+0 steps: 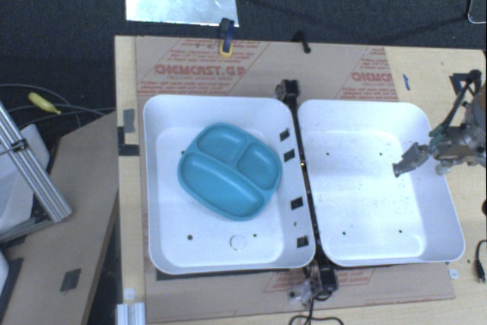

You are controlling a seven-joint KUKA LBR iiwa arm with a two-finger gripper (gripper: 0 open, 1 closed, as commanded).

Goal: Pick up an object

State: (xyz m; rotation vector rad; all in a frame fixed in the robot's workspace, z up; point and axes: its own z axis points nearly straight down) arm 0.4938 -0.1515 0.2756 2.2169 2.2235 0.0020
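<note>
One blue tray (230, 180), two bins (221, 115)

1. One camera, fixed above the bench (251, 61), looks down at a slant.
2. It stands far enough back to take in both bins: the left bin (163, 186) and the right bin (437, 224).
3. Dark floor (61, 19) shows beyond the bench's far edge and at left.

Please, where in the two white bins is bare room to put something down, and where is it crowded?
Left bin: the blue divided plate fills the middle; bare floor remains only along the near edge and the corners. Right bin: its floor looks bare from the centre divider to the far wall; the claw hangs over its right side.
</note>
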